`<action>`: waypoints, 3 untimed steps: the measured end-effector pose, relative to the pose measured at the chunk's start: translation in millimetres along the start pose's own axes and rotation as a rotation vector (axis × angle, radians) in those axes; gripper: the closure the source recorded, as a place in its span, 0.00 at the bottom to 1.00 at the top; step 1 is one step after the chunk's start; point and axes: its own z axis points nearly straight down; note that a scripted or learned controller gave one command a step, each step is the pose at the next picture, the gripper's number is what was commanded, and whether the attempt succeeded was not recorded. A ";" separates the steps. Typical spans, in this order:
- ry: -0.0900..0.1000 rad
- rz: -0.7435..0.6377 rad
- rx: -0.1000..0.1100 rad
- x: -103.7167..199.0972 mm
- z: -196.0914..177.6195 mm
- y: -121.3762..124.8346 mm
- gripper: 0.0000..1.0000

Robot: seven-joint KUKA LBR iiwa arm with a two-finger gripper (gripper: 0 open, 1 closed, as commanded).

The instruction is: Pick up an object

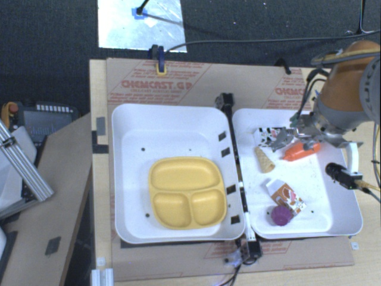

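Gripper: gripper (293,136) reaches in from the right and sits low over the upper part of the right bin (342,219); its metal parts blur against clutter, so whether it is spread, narrowed or clasping anything cannot be told.
Nearest object: orange carrot-shaped toy (302,152) lies just below and slightly right of the gripper tip, seemingly touching or nearly touching it.
Long axis: the carrot toy lies nearly level across the view, tilted a little, its right end higher than its left.
Key relation: judged from this view, the carrot toy is the closest candidate; a grasp would need closing across its short width, from upper and lower sides.
Other candidates: small black-and-white item (266,136) lies just left of the gripper; tan cone (264,158) lies below-left, point toward the viewer; printed box (287,197) and purple ball (281,215) rest near the front edge, well apart from the gripper.
Left bin: left bin (128,159) holds a yellow divided tray (186,191).
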 end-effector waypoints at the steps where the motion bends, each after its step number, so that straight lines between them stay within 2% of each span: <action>1: -0.001 0.001 -0.005 -3.3 59.2 4.2 0.00; 2: -0.003 0.001 -0.013 -4.1 44.0 6.7 1.00; 3: -0.002 0.002 -0.008 -14.0 -10.7 4.4 1.00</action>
